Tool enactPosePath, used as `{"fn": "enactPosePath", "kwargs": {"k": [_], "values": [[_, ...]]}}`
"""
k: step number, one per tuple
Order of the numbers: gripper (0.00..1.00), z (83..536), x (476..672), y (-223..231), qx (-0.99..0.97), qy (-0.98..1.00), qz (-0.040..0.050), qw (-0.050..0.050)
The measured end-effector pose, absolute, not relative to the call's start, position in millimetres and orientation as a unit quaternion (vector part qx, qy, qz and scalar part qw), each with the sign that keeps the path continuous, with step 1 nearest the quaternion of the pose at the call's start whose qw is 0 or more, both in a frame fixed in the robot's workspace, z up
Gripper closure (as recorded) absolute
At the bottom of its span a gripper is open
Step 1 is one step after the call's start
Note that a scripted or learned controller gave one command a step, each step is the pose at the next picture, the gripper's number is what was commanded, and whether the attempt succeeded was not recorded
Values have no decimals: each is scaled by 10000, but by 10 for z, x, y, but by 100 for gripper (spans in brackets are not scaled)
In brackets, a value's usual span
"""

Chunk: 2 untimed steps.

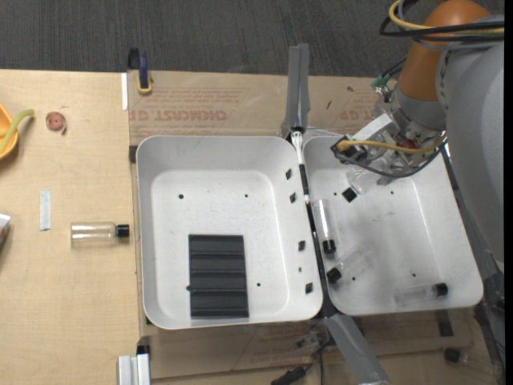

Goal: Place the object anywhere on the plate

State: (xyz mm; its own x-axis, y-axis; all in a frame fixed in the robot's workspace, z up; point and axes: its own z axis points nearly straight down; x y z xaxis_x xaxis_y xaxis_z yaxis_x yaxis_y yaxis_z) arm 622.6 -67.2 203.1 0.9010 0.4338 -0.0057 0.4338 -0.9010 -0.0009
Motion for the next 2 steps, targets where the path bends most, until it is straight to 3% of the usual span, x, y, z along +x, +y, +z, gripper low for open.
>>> {"fn": "enactPosePath", "kwargs": {"k": [1, 2], "values": [[0, 2032, 6226, -673, 9750, 2222, -27, 2], [0, 2760, 6491, -969, 9545, 2981, -17, 1]]}}
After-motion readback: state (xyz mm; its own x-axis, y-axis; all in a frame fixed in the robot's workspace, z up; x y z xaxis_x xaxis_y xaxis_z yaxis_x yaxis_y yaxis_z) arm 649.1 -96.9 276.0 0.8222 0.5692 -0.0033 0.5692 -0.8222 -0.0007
